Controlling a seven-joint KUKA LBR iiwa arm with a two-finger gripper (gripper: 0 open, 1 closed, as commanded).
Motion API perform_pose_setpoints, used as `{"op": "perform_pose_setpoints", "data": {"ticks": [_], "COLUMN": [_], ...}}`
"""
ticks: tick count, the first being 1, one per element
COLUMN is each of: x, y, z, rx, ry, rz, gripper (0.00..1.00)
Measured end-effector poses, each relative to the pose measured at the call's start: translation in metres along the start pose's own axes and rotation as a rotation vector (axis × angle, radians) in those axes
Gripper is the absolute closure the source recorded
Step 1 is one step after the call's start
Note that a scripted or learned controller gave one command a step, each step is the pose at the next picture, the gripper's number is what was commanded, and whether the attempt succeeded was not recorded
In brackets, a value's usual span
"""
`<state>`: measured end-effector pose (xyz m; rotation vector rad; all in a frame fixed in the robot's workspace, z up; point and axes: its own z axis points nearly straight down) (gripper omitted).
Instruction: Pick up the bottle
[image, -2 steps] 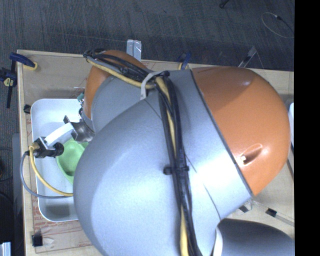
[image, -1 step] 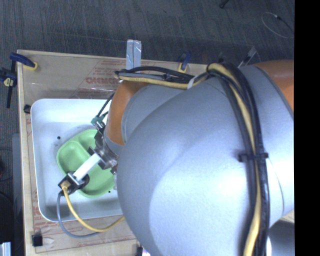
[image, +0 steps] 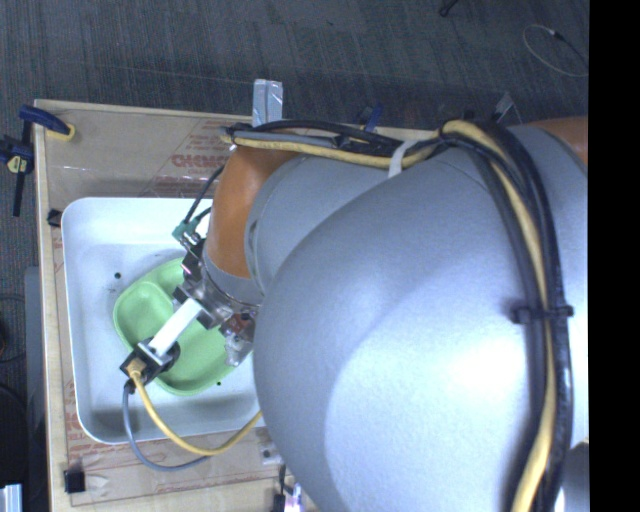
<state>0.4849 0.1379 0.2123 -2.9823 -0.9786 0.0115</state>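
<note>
- The grey arm (image: 420, 330) reached in from the right of the camera view and covered most of the right-hand half of the wooden bench (image: 110, 135).
- An orange band (image: 232, 215) sat above the wrist, over the right part of the white bin (image: 85, 260).
- Black and yellow cables (image: 525, 230) ran along the upper side of the arm and were tied to it with a strap.
- The gripper (image: 233, 332) was low inside the white bin, at the right edge of a green dish (image: 145, 305).
- The state of the gripper could not be told. The wrist and arm hid its tip, so neither its opening nor any load was visible.
- The green dish lay on the bin floor near the middle. It had a raised rim and a shallow hollow in its upper left part.
- The location of the bottle could not be told from this view.
- The white bin stood on the left of the bench, with its left and lower walls in view.
- A blue clamp (image: 48, 122) gripped the upper left corner of the bench, and a second blue clamp (image: 15, 160) sat just below it at the left edge.
- A small metal bracket (image: 267, 100) stood at the far edge of the bench.
- Dark carpet (image: 150, 50) lay beyond the bench.
</note>
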Motion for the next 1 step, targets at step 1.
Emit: {"op": "perform_pose_setpoints", "data": {"ticks": [1], "x": [-0.0313], "y": [0.0267], "z": [0.0724], "rx": [0.002], "ry": [0.000], "rz": [0.084], "gripper": [0.00]}}
